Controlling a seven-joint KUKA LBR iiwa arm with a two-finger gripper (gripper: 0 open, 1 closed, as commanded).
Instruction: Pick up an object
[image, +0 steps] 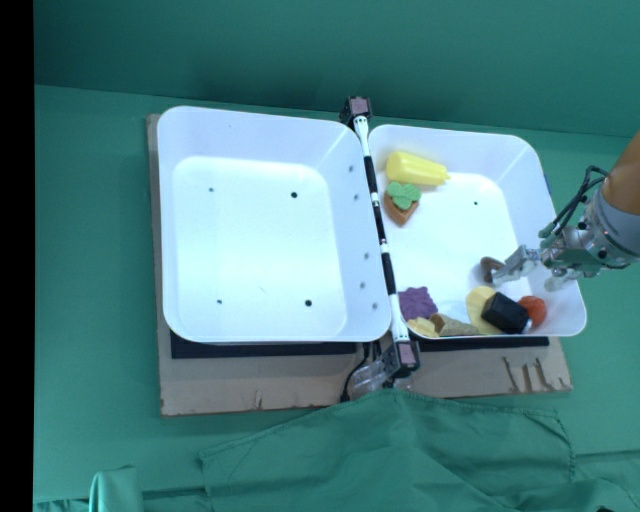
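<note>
So the gripper (532, 268) is hanging over the right bin (520, 160), near its right wall, fingers spread apart with nothing between them. One fingertip is just beside a small brown piece (489, 267) on its left. Right below the tool sit a black block (505, 312), lying on a yellow piece (480, 303), with an orange-red ball (535, 310) touching the block. Further left along the front wall there's a purple thing (417, 301). Well up and left of the tool are a yellow corn-looking toy (416, 169) and a carrot (402, 202). Left bin (180, 135) is way off to the left.
</note>
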